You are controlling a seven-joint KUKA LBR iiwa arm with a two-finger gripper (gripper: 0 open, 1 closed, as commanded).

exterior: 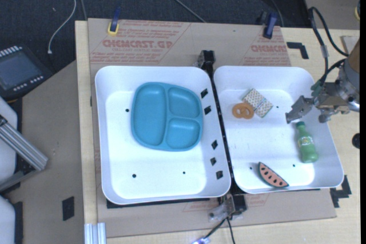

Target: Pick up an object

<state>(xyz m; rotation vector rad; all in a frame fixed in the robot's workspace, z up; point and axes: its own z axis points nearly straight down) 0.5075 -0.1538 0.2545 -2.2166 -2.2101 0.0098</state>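
Hovering spread wide and holding nothing, the gripper (310, 110) sits just above the green bottle (306, 143), seemingly lined up to grab it

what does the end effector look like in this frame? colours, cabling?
The gripper at the view's right edge is a two-finger unit in grey metal, with dark grey angular fingers and a tan or brass-toned block in its body. Black cables loop above and behind it. The arm itself is mostly cut off by the frame; just a pale grey patch of it shows.
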